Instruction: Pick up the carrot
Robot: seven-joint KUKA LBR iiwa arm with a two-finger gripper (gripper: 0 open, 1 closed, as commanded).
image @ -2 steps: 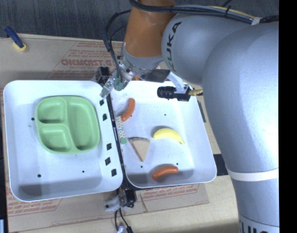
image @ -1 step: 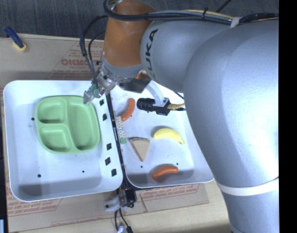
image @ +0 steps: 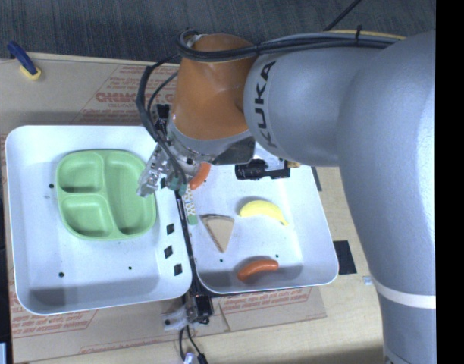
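Note:
The carrot (image: 200,174) is a small orange piece at the back left of the right bin (image: 315,233), mostly hidden under the arm's wrist. My gripper (image: 165,179) hangs below the orange band, over the divider between the two bins and just left of the carrot. Whether the carrot is touching the gripper or lies under it cannot be made out.
A green divided plate (image: 103,194) lies in the left bin (image: 35,264). The right bin also holds a yellow banana (image: 263,211), a tan bread wedge (image: 219,230) and a reddish sausage (image: 257,268). The bulky arm covers the right bin's back and right side.

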